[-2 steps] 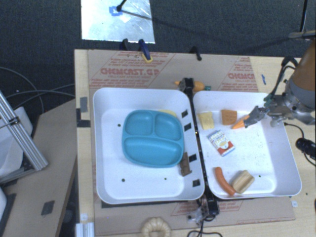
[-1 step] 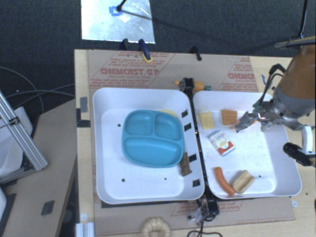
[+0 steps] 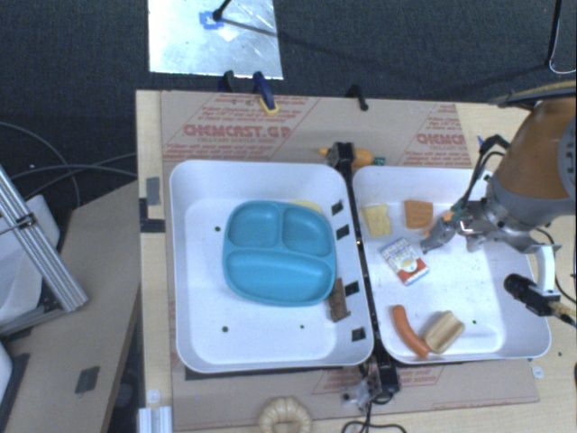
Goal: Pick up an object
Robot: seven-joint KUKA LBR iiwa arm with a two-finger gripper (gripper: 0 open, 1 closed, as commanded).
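The right bin [image 3: 518, 332] holds a pale yellow square [image 3: 377, 218], an orange square [image 3: 417, 214], a small white printed packet [image 3: 404, 260], a red-orange sausage [image 3: 407, 330] and a tan bread roll [image 3: 443, 331]. My gripper [image 3: 439, 234] hangs over this bin, reaching in from the right. It sits just below and to the right of the orange square and just up and right of the packet. Nothing visible is lifted off the bin floor.
The left bin [image 3: 194, 242] bears a blue divided plate [image 3: 278, 251], with a yellow piece [image 3: 309, 207] at its far edge and a brown item [image 3: 338, 301] near the divider. Black clips [image 3: 343, 233] line the shared wall. A ring-shaped object [image 3: 287, 415] lies on the bench in front.
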